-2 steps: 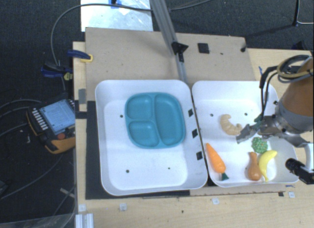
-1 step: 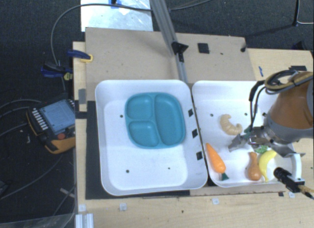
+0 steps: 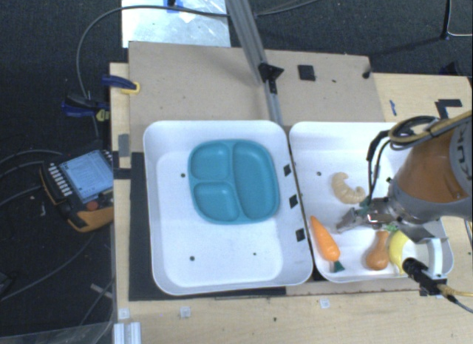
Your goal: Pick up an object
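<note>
Since the tool (image 3: 360,217) hovers low in the right bin (image 3: 318,143) with its fingers spread on nothing, I'd guess the carrot (image 3: 324,240) just beside it is light, stiff, slick plastic, so pinch it across the fat orange middle.

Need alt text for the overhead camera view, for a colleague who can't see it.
The arm's end effector hovers low in the right bin, among a carrot, a croissant, a drumstick and a banana. The left bin holds a blue divided plate.
</note>
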Tool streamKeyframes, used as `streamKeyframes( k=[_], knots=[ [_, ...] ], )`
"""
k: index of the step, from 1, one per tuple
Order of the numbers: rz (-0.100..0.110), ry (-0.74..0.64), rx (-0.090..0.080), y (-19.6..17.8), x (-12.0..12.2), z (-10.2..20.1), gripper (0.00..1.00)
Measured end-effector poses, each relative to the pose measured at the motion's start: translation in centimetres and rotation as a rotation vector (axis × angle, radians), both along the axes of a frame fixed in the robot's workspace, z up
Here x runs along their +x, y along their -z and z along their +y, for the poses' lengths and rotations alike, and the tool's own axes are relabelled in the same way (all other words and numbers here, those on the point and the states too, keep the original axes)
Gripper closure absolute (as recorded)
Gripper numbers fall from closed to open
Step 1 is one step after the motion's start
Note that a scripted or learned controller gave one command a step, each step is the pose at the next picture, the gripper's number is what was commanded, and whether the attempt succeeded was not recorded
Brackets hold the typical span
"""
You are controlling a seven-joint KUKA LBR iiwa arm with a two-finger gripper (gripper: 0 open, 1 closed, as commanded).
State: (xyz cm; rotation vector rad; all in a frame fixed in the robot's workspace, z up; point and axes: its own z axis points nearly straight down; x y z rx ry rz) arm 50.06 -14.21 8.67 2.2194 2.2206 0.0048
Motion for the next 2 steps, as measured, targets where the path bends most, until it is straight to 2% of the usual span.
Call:
streamKeyframes(
  k=[1,2],
  knots=[
    [-0.009,0.001,-0.003,-1.3,0.3,0.0,1.00],
    [-0.003,-0.003,-0.003,-6.9,0.6,-1.1,1.00]
  ],
)
